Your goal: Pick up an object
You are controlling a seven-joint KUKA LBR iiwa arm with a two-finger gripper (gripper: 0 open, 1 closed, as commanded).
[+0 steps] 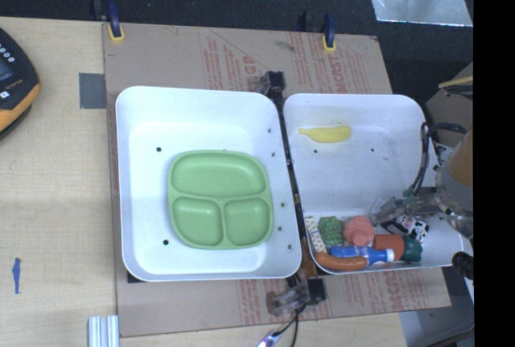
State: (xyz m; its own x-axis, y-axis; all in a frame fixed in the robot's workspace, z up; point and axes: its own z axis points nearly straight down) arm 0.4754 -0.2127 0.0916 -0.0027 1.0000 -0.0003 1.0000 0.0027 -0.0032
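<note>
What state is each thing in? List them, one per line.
green divided plate: flat, right way up, alone in the left bin
yellow banana: lying flat near the right bin's far wall, apart from the rest
pile of toy food: heaped in the right bin's near corner, pieces touching
gripper: low over the right bin, beside the pile

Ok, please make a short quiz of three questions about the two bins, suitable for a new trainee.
1. True or false: the green divided plate lies in the left bin.
2. Which object lies alone near the far wall of the right bin? A) yellow banana B) blue cup C) red ball
3. The gripper is over the ____ bin.

Key: 1 true; 2 A; 3 right.
</note>
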